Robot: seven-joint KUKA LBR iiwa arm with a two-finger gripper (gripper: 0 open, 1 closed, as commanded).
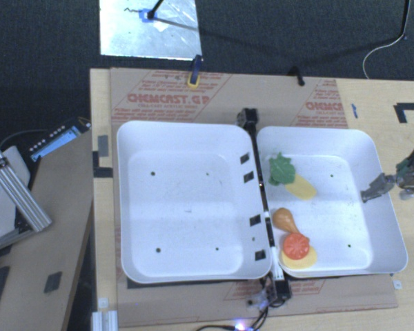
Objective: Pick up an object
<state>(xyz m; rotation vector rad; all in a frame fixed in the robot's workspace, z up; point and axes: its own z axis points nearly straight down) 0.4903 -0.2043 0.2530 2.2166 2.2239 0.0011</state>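
Note:
The right bin (372, 157) holds several toy foods along its left side. A green leafy piece (281, 170) lies beside a pale yellow piece (302, 187). Nearer the front lie an orange pear-shaped piece (284, 219) and a red tomato (297, 245) resting on a yellow disc (308, 257). My gripper (375, 188) hangs over the right bin's right edge, well to the right of all the toys, with nothing seen in it.
The left bin (134, 143) sits beside the right one, joined by a black clipped divider (260, 198). Both rest on a brown board (165, 98). A metal frame (14, 198) stands at the far left, and a shiny plate (150, 19) lies behind the bench.

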